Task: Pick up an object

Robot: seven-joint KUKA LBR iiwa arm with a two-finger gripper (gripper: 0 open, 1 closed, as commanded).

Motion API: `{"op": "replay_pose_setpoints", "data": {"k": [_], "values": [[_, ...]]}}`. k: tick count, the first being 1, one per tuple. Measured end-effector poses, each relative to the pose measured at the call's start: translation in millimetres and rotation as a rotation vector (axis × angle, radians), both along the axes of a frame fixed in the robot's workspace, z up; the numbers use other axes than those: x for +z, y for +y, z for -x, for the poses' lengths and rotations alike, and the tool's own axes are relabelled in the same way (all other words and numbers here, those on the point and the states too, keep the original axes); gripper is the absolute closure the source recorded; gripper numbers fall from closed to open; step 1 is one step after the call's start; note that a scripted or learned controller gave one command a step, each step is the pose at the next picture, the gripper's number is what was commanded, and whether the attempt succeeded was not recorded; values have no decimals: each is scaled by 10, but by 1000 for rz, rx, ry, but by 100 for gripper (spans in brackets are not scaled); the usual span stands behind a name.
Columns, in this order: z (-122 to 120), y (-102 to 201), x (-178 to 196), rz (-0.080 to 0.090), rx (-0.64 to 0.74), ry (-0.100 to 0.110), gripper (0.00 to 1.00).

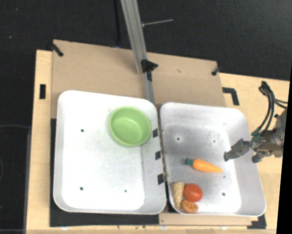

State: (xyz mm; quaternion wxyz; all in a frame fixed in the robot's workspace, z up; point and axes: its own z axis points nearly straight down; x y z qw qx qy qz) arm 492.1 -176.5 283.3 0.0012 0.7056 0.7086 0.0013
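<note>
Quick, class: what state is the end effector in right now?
End effector: open, holding nothing, above the right bin near the carrot.

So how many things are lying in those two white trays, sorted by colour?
Green: 1, the bowl
Orange: 2, the carrot and a small orange piece
Red: 1, the tomato
Tan: 1, a pale piece
Total: 5

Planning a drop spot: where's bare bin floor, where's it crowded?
Left bin: bare below and left of the green bowl. Right bin: bare above the carrot. Crowded: its front-left corner, tomato among small items.
</note>
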Motion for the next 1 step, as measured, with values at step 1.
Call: {"op": "replay_pose_setpoints", "data": {"k": [1], "values": [[0,-2,0,0,-1,0,0]]}}
